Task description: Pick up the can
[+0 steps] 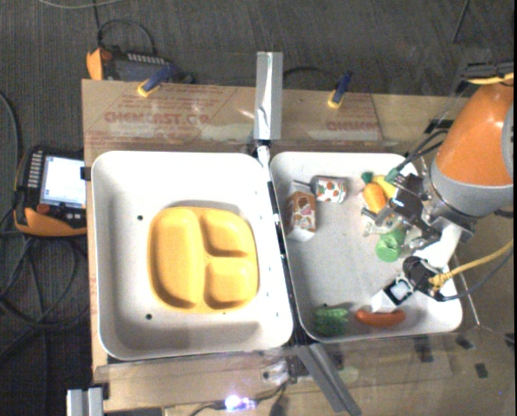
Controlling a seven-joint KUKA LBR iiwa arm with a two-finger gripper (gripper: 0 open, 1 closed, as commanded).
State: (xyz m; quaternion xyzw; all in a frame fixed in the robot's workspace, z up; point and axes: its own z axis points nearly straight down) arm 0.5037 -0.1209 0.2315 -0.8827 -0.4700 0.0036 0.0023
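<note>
1. At the far left, at nine o'clock of the table [102, 111], a handheld pendant [54, 189] with a lit screen and orange casing lies on the dark floor among black cables.
2. The left white bin [111, 302] holds a yellow divided tray [204, 258], lying flat near the bin's centre.
3. A grey metal post [268, 94] stands at twelve o'clock, where the two bins meet.
4. In the right white bin [345, 276], a brown packet [302, 212] lies at ten o'clock, close against the left wall.
5. The can [329, 188], with a red and white patterned side, lies just beside the packet, at eleven o'clock of that bin and well apart from the end effector.
6. A green item [331, 320] and a red-orange item [380, 317] lie along the near wall at six o'clock, close together.
7. The end effector [395, 224] sits low at three o'clock of the right bin, among orange, yellow and green toy pieces [375, 193]; whether it is spread or pressed together cannot be told.
8. The arm [474, 154] enters from the right, its orange band above the wrist, angled down and leftward into the bin.
</note>
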